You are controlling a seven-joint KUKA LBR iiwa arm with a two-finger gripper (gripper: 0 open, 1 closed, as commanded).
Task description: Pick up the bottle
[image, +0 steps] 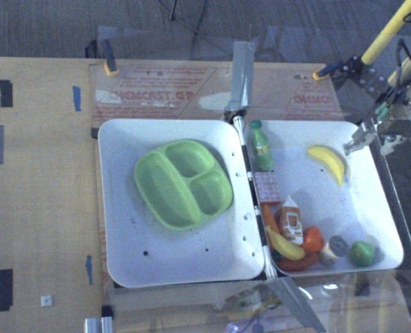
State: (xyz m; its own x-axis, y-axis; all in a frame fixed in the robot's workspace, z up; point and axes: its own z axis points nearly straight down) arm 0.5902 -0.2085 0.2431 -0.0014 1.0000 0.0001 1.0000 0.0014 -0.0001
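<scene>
The green plastic bottle with a yellow label (260,145) lies in the right-hand shallow white bin (371,207), against its left wall near the far corner, cap pointing away from the camera; nothing touches it except the bin.

The two-finger metal gripper (358,141) sits at the bin's far right rim, well apart from the bottle; whether it is open or closed cannot be told at this size, and nothing shows in its grasp; a curved yellow banana (329,162) lies just beside it, toward the bin's middle.

Along the same left wall, nearer the camera, a small pink-and-white packet (266,185) lies below the bottle; then a white carton with an orange label (291,220); a second yellow banana (285,245) and a red rounded item (312,241) crowd the near left corner; a small grey-capped jar (335,247) and a green apple (362,253) rest along the near edge.

The left-hand shallow white bin (122,255) holds a light green divided plastic plate (183,183), roughly central, three compartments facing up.
</scene>
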